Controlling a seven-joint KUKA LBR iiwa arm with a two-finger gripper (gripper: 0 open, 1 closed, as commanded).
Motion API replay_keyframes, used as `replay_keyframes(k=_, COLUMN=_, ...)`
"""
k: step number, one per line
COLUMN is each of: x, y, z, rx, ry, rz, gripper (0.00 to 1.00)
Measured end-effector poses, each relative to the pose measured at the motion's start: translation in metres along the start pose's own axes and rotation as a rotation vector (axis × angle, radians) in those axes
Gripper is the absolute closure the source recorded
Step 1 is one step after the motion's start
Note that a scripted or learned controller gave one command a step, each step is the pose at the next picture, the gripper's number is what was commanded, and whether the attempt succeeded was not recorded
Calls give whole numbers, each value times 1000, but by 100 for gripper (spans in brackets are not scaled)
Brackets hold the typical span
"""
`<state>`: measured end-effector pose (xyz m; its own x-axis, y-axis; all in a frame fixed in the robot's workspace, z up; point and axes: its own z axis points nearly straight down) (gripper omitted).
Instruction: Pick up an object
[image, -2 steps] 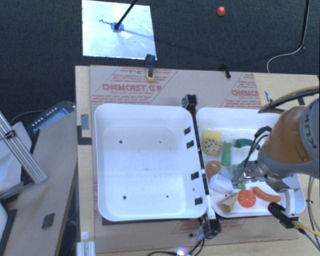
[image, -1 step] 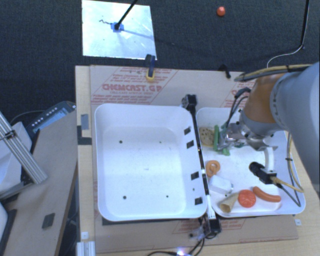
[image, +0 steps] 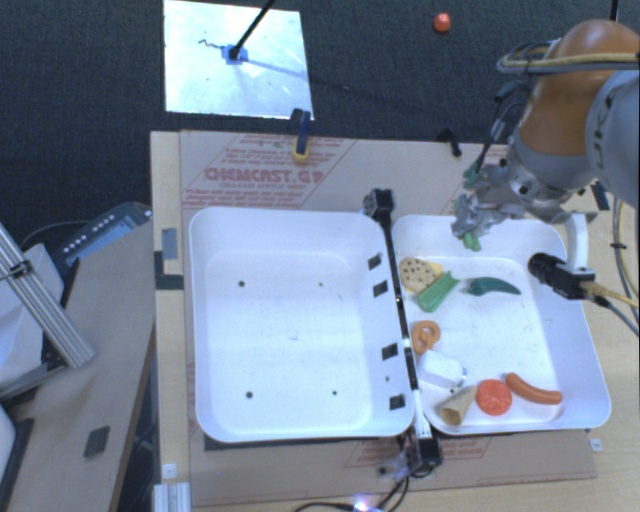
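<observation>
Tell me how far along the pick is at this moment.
The gripper hangs raised over the right bin's far edge with a small green piece at its tip; whether it is truly gripped is unclear. Left to do: confirm the grasp. The cookie, green pepper, tomato and sausage lie in the bin.

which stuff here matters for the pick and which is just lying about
For the job:
pincer
right bin
cookie
green block
green pepper
pretzel
white piece
cone
tomato
sausage

Lying about:
left bin
foil sheet
orange ball
</observation>
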<state>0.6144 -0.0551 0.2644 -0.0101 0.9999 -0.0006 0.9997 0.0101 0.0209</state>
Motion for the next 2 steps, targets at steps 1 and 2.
replay_keyframes(k=1, x=70, y=13, z=-133, rx=2, ry=3, rz=-3, gripper=100)
replay_keyframes(k=2, x=140, y=-22, z=-31, rx=31, ry=3, rz=-1, gripper=100)
